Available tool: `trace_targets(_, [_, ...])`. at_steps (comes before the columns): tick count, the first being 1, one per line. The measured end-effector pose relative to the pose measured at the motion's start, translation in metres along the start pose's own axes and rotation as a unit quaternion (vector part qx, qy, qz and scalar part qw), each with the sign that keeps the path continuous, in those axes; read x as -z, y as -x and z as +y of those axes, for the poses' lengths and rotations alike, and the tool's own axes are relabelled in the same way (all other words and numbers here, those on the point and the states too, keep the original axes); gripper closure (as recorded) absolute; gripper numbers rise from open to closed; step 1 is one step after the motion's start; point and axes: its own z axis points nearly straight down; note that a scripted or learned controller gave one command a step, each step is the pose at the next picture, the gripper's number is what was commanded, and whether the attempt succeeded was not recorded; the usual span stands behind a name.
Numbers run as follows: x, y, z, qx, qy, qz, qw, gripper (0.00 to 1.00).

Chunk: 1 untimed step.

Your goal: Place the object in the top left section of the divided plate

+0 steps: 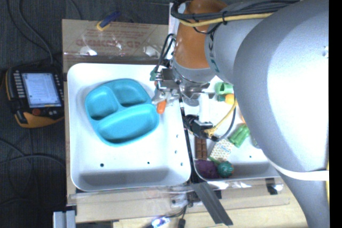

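nearest the camera's foot of the view, the right bin held a loose heap: a purple piece, a dark green ball, a light green block and a brown bar, mostly overhung by the arm.

the left bin carried the blue divided plate, lying flat, its large section toward the near side and two smaller sections behind. the top left section held nothing.

the task's thing appeared to be a small orange object, seen at the tip of the hand, just beside the plate's right rim and over the bin's right wall. judged small and light, probably a rigid plastic toy; little risk of breakage, some risk of slipping from a narrow pinch. best held across its middle. too small to identify further.

the hand pointed down and toward the left bin, wrist with the orange band behind it. whether the orange object sat between the fingers or merely beside them could not be told, nor whether the hand was clenched or released.

farther back lay a clear plastic bag on cardboard, and a teach pendant on the floor to the left.
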Motion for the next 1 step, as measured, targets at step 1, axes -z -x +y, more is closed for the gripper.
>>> trace_targets(1, [-0.0669,-0.0447,0.0146,0.008,0.015,0.003,0.9999,1.0])
